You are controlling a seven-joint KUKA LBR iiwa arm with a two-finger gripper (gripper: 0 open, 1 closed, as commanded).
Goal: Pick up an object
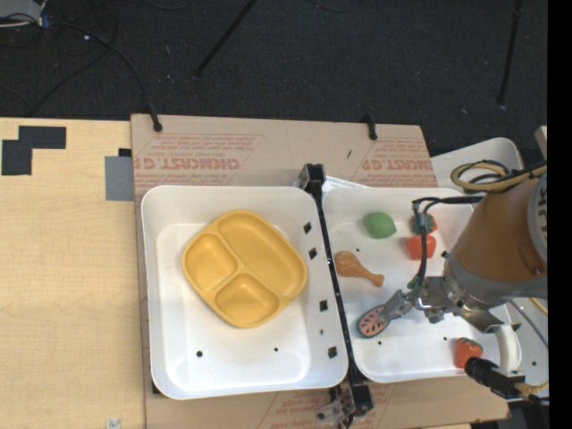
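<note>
Reaching in from 3 o'clock, arm (500, 239) hangs over right bin (393, 369). Gripper (402, 307) sits low near bin's 6 o'clock, just beside or touching a watermelon slice (371, 323); can't tell if the claw is spread, closed or pinching it. Chicken drumstick (356, 268) at bin centre-left, green ball (379, 224) at 11 o'clock, red-orange piece (421, 246) beside the arm at 1 o'clock, another red piece (466, 352) at 5 o'clock. Left bin (179, 365) holds a yellow divided plate (244, 267), centred.
</note>
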